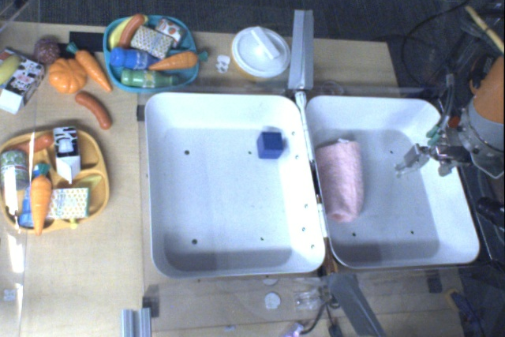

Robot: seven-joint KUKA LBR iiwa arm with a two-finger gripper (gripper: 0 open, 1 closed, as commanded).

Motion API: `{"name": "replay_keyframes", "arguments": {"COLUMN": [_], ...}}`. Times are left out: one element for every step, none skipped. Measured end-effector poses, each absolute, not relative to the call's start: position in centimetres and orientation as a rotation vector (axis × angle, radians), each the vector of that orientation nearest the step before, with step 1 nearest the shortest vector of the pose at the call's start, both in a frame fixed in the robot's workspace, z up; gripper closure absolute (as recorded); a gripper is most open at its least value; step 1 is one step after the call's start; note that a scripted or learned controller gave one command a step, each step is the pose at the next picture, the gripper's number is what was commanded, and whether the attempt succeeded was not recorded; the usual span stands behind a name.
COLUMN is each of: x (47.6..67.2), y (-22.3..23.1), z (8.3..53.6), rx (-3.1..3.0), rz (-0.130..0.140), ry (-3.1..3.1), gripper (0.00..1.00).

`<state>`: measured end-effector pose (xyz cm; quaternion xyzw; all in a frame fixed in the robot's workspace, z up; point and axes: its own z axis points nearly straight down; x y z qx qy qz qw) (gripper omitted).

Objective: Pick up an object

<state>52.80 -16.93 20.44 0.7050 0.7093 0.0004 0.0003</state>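
Jaws (412,160) right of pink roll (341,179), apart.

cam: fixed overhead | slanted down | both bins (158,170) in frame

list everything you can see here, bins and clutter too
bins: 2, white, side by side in the middle of the bench
block: 1, blue, upper right part of the left bin
rolled cloth: 1, pink, left side of the right bin
lidded tub: 1, white lid on a yellow base, behind the bins
blue bowl: 1, full of toy food, behind the left bin
yellow tray: 1, holding toy food and small cartons, left edge of the bench
loose toy food: several pieces, mostly orange, on the bench between bowl and tray
arm: 1, grey with an orange band, entering from the right
gripper: 1, dark metal, over the right part of the right bin, apart from the cloth
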Motion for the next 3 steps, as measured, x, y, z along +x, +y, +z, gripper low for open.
{"name": "replay_keyframes", "arguments": {"x": [59.4, 63.1, 64.8], "y": [-16.4, -13.5, -9.0], "z": [8.8, 9.7, 8.8], "rx": [2.269, 1.76, 1.637], "rz": [0.009, 0.006, 0.006], "ry": [2.16, 2.594, 2.67], "gripper": [0.0, 0.0, 0.0]}}
